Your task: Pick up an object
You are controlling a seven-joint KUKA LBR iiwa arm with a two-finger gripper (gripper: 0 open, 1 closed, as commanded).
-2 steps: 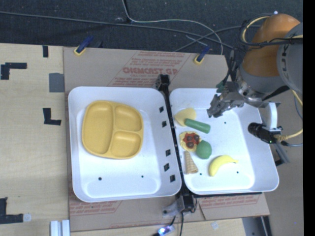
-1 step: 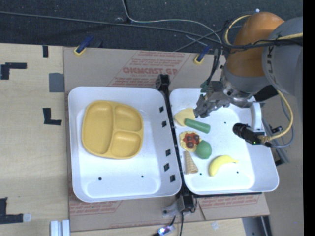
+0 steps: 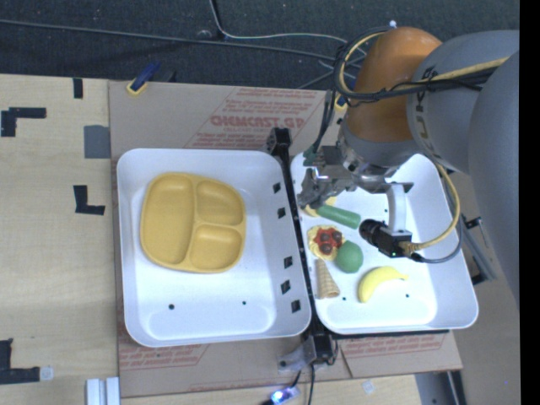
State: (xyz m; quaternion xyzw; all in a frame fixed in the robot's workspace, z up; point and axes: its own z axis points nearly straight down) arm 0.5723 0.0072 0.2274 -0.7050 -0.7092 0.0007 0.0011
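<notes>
Smooth glossy white plastic for both bins, matt yellow plastic for the divided plate. Shiny plastic-looking toy food: banana, green ball. Rough brown cardboard underneath, pale wood-look table, dark fuzzy carpet behind.

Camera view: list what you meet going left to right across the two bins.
Yellow divided plate in the left bin → ice cream cone → green ball → banana in the right bin. The claw hangs over the right bin's far left part.
</notes>
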